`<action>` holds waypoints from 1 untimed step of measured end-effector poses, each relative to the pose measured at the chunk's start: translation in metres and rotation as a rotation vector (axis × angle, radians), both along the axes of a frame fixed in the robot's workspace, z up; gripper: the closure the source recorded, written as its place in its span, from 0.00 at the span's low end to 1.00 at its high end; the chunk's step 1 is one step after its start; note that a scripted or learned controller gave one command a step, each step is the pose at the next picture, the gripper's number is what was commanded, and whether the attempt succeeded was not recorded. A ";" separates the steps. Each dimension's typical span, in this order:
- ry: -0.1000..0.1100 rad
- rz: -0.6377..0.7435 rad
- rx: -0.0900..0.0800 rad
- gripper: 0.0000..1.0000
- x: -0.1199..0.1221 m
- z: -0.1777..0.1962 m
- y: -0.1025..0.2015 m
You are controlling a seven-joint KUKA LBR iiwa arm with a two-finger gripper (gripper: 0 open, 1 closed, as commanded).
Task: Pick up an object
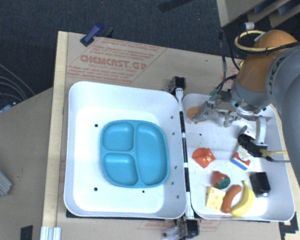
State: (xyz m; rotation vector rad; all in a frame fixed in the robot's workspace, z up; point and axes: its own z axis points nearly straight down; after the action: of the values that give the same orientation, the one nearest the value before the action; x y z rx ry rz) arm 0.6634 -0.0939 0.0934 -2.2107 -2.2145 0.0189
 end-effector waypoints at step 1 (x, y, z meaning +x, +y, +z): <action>-0.002 0.000 0.002 0.00 0.001 -0.009 -0.010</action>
State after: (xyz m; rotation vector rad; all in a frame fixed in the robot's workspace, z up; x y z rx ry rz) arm 0.6640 -0.1039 0.0842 -2.2113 -2.2145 0.0147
